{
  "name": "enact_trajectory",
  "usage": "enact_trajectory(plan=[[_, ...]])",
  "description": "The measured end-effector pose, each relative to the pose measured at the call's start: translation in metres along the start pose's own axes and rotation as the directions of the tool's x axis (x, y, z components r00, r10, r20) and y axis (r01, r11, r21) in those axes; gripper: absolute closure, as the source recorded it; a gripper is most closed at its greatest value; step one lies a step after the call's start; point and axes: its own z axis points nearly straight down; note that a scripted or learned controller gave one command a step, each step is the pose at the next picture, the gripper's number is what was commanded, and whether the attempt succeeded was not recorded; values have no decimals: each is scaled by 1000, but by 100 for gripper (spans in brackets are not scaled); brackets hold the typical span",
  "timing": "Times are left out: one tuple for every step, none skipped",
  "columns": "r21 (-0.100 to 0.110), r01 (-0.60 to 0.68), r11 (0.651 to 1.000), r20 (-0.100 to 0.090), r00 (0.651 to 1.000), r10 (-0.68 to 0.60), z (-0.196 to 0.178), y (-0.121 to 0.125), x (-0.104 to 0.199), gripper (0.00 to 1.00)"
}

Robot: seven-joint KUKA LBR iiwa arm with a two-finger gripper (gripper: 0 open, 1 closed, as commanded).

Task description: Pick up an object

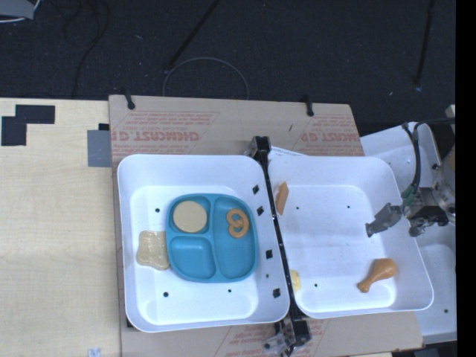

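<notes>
Nearest the lens, along the lower edge of the right bin (338,181), lies the drumstick (378,274), a tan toy chicken leg with its thick end up and to the right and its thin bone end pointing down-left. Above it, at the right bin's right wall, hangs the tool (405,220); one grey finger (383,219) reaches left over the white floor, apart from the drumstick, and nothing shows between the fingers. Whether the tool is released or clenched cannot be told from this angle. Against the right bin's left wall leans a small orange wedge (282,197), and a yellow piece (295,280) sits at that bin's lower left corner, partly hidden by the divider. Left of the right bin stands the left bin (141,177), holding a blue tray (212,262) with three sections. One section carries a round tan cracker (189,216), another a pretzel (237,222). A pale bread slice (152,250) touches the tray's left edge.
</notes>
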Motion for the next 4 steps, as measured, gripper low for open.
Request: enact_trajectory(plan=[[-9,2,1000,2,1000,-2,-5,2,0,0],[-5,2,1000,0,1000,-2,59,0,1,0],[-6,2,1000,1,1000,-2,104,-1,-3,0],[-4,2,1000,0,1000,-2,168,-5,-1,0]])
